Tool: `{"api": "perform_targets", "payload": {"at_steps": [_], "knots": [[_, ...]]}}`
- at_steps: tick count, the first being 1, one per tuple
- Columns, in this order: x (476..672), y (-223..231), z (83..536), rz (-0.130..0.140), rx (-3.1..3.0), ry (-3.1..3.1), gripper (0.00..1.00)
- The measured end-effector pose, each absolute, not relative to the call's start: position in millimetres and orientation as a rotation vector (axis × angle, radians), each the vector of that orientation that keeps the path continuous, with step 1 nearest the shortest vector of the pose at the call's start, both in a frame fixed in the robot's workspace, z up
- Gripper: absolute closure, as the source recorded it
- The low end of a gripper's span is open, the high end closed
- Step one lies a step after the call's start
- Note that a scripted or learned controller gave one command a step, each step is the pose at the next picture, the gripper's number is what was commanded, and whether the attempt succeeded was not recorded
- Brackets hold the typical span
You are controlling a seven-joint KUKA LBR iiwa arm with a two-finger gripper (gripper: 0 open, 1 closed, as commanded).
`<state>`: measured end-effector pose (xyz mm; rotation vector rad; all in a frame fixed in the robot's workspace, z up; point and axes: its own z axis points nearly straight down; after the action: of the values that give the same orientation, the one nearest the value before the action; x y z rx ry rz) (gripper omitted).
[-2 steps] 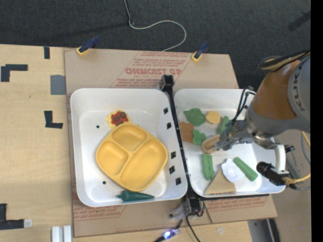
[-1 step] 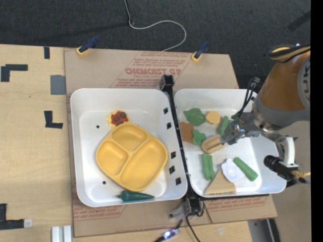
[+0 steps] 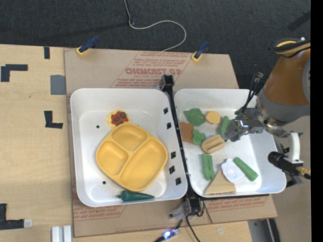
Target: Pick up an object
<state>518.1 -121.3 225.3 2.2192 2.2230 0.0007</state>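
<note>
My gripper [image 3: 233, 131] hangs low over the right bin [image 3: 267, 150], near its middle. It is just right of a tan bun [image 3: 213, 144] and beside a dark green piece [image 3: 223, 125]. Nothing shows held in it. Around it in this bin lie a green leaf [image 3: 194, 116], a small yellow round piece [image 3: 213, 117], a brown piece [image 3: 186, 131], a long green bean [image 3: 207, 166], a white disc [image 3: 232, 171], a green stick [image 3: 246, 169] and a tan wedge [image 3: 221, 186].
The left bin [image 3: 86, 135] holds a yellow divided plate [image 3: 132, 156], a small red-topped piece [image 3: 118, 118] and a green pepper [image 3: 136, 196] at its front wall. A black divider [image 3: 174, 130] joins the bins. The arm's orange band [image 3: 287, 79] rises at the right.
</note>
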Motion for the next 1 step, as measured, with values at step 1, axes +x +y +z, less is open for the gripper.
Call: {"api": "perform_targets", "payload": {"at_steps": [1], "knots": [[515.8, -57.9, 226.1, 0.0, 2.215, 2.233, 1.0]]}}
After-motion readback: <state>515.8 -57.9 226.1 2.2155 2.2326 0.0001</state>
